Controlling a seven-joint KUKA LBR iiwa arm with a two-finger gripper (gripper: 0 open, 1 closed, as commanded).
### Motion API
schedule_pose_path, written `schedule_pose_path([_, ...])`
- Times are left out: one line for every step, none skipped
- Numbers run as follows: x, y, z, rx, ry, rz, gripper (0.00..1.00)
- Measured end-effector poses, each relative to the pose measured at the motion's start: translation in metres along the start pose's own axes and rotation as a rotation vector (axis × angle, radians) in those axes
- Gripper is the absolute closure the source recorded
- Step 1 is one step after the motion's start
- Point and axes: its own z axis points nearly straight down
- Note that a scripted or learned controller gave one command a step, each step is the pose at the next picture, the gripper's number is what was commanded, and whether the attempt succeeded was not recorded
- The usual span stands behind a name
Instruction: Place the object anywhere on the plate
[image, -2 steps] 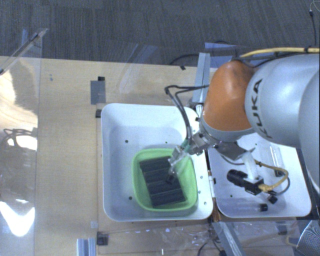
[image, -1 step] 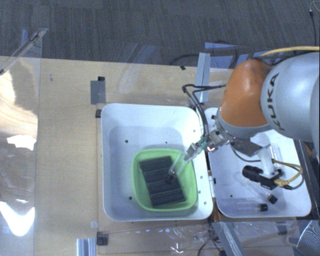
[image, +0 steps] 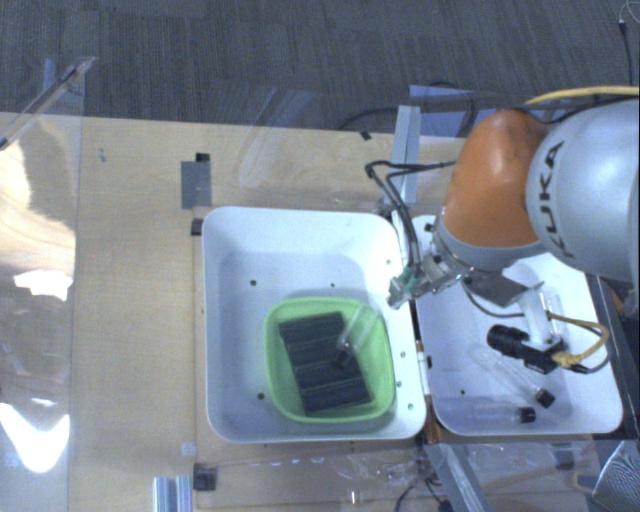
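Note:
A green plate (image: 377, 345) sits in the left white bin (image: 240, 300), toward its front right. A black ribbed block (image: 315, 365) lies flat on the plate and covers most of its middle. My gripper (image: 347, 345) reaches in from the right over the bin's dividing wall. Its pale, see-through tip comes down at the block's upper right edge. Whether it touches the block I cannot tell. The grey arm with its orange band (image: 495, 185) hangs over the right bin (image: 600, 400).
In the right bin a clear tube with a black cap (image: 500, 410) lies near the front wall, and a small black piece (image: 545, 397) rests beside it. Bare wooden bench (image: 110, 300) lies left of the bins.

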Motion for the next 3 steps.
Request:
schedule_pose_path([0.000, 0.000, 0.000, 0.000, 0.000, 0.000, 0.00])
schedule_pose_path([0.040, 0.031, 0.024, 0.007, 0.003, -0.020, 0.00])
schedule_pose_path([0.014, 0.043, 0.023, 0.005, 0.002, -0.019, 0.00])
